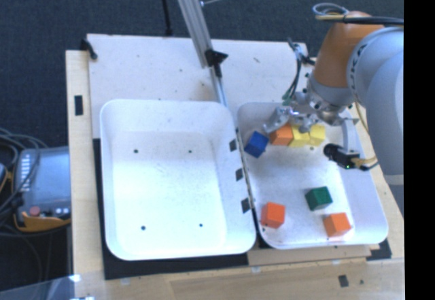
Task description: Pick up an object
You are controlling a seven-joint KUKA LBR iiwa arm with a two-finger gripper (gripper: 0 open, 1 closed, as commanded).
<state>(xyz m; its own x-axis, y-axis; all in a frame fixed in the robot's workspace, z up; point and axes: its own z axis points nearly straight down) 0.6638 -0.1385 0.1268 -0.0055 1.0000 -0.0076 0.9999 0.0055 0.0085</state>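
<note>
The right bin [367,186] holds several blocks. A blue cube [256,144] lies by its left wall, with an orange block [282,134] and a yellow block [309,135] close together at the far end. Nearer the front sit a green cube [318,198], an orange cube [273,214] and another orange cube [337,224]. My gripper [297,120] hangs low over the far end of this bin, right above the orange and yellow blocks and partly covering them. Whether it touches either one I cannot make out.
The left bin [115,122] sits beside the right one, sharing a narrow gap with black clips [239,173]. A slanted metal pole [197,20] rises from behind the bins. The grey arm with its orange band [340,54] fills the upper right.
</note>
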